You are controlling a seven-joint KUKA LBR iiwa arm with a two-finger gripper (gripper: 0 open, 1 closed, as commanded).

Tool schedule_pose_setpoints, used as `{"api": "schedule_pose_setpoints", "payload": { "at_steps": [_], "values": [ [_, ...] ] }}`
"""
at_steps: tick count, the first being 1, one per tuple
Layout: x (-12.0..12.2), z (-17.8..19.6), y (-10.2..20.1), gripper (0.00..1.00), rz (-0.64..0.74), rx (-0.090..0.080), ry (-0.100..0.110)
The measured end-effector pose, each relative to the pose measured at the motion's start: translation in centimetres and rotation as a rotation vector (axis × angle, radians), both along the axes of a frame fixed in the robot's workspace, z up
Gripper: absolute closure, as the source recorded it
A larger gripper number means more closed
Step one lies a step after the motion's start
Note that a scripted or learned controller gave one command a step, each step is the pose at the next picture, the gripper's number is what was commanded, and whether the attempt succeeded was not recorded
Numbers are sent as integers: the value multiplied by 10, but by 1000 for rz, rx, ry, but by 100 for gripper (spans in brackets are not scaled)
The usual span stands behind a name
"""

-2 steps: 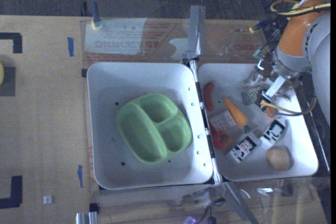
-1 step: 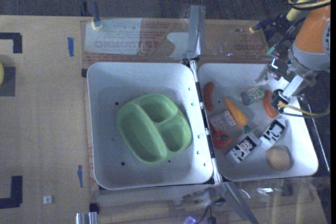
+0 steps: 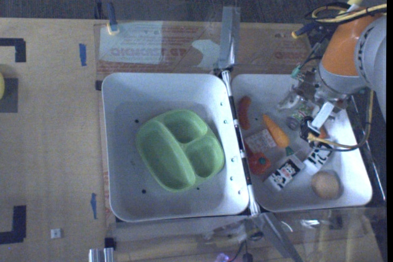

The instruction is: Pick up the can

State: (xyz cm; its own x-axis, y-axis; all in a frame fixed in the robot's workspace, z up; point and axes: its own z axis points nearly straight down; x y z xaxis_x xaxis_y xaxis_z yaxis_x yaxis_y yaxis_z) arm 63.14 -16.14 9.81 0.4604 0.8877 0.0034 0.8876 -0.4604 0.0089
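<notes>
The can (image 3: 298, 115) seems to be the small silvery, green-labelled object in the upper middle of the right bin (image 3: 362, 190), largely covered by the arm. My gripper (image 3: 299, 105) hangs directly over it, low in the bin, under the grey wrist and orange band (image 3: 344, 49). Whether the gripper touches the can is hidden by the wrist.
In the right bin lie a red sausage (image 3: 245, 112), an orange carrot (image 3: 276, 131), a flat packet (image 3: 261, 142), a red tomato (image 3: 259, 163), two black-and-white cartons (image 3: 284, 173) (image 3: 318, 157) and a tan round roll (image 3: 326, 184). The left bin (image 3: 123, 95) holds a green divided plate (image 3: 180, 149).
</notes>
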Motion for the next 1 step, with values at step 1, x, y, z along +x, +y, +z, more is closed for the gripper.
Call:
{"api": "schedule_pose_setpoints", "payload": {
  "at_steps": [1],
  "values": [
    [0, 9, -1, 100, -3, 1, 1]
  ]
}}
